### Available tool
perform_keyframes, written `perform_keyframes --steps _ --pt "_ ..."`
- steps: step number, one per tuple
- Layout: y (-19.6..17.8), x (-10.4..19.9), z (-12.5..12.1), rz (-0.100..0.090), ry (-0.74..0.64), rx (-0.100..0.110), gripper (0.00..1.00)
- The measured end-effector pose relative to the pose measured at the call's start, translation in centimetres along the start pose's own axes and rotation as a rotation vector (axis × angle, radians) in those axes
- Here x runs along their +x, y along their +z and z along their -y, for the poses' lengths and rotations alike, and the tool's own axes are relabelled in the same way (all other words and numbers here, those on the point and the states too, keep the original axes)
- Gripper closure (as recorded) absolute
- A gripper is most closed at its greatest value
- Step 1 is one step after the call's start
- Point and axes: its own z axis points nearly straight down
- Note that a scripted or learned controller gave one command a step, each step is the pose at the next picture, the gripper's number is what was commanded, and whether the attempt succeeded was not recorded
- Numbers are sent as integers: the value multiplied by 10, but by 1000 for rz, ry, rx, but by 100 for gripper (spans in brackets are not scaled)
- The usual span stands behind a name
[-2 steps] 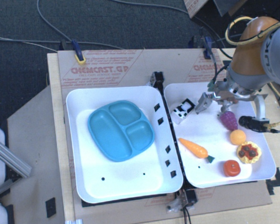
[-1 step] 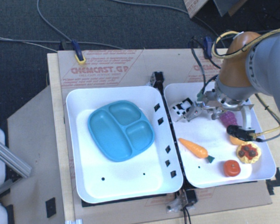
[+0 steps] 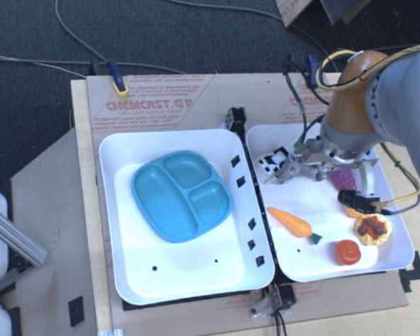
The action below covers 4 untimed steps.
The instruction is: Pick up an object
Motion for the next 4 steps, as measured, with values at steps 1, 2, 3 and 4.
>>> perform_keyframes --steps 1,2,3,4 --pt "-12 0 -1 0 1 -3 100" --pt "-56 -1 1 2 1 -8 100" --pt "-116 -10 -4 3 0 -11 100" --pt "-161 -10 -6 2 -1 -10 100"
